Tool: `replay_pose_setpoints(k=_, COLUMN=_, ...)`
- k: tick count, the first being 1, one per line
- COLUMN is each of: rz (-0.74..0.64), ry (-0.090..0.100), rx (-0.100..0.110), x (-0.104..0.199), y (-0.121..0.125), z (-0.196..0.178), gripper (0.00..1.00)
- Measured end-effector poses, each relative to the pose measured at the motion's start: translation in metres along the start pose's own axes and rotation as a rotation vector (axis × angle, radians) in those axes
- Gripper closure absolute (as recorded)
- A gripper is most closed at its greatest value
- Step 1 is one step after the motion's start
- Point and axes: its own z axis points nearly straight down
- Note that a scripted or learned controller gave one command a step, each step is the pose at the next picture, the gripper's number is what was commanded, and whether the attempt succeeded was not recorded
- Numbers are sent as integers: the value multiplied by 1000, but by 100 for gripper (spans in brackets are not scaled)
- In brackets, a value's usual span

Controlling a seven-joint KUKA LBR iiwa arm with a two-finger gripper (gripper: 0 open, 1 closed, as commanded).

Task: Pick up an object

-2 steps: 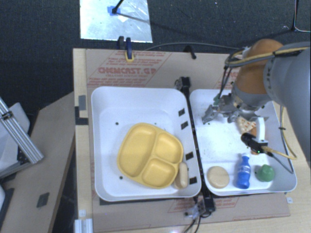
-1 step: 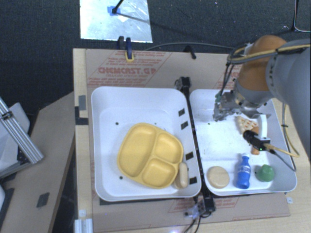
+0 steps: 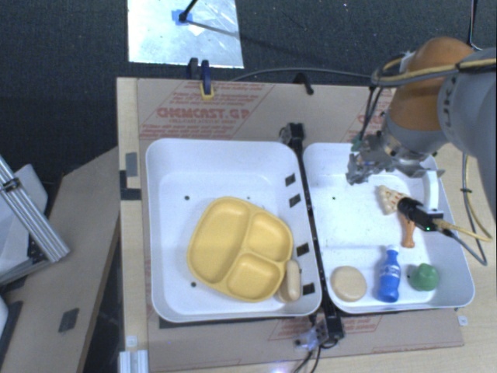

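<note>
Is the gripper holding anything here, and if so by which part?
Nothing is held. The gripper hangs over bare floor at the right bin's far end.

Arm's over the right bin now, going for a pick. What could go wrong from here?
The gripper hangs over bare floor in the right bin, apart from every object, so a straight descent would likely grab nothing. The blue bottle, tan disc and green object crowd the front wall, leaving little room. The cable trailing from the arm could snag.

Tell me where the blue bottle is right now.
The blue bottle stands near the front edge of the right bin, between the round tan piece on its left and the green object on its right.
</note>
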Motion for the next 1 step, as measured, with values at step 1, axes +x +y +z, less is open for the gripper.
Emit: replay_pose_setpoints(k=1, rz=-1, ry=0, rx=-3, x=6, y=-1, z=-63, gripper=100)
